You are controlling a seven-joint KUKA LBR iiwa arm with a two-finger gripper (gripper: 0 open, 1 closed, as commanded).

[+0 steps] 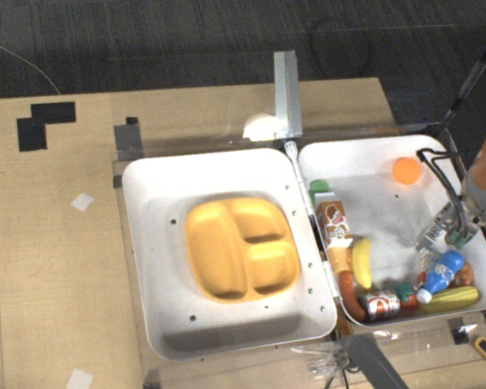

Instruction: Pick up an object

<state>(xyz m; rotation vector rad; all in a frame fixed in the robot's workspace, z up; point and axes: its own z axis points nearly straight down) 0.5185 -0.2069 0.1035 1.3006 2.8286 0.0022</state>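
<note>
On the wooden table (52,281), we see the left bin (157,243) carrying a yellow divided tray (238,246) at its middle. Moving right across the shared rim, the right bin (374,196) keeps its goods packed along its left wall and near edge: a green-capped bottle (320,194), a brown packet (334,219), a banana (361,262), a red can (381,306), a corn cob (450,298) and a blue bottle (439,273), with an orange ball (407,170) alone and well apart near the far right corner. At the far right the pincer (443,232) hangs just above the blue bottle; we cannot tell how it is set, and nothing shows between its tips. We judge the blue bottle the likeliest pick: light, stiff, smooth and apt to roll, wedged against the corn cob, best taken across its narrow body near the middle rather than at the cap
</note>
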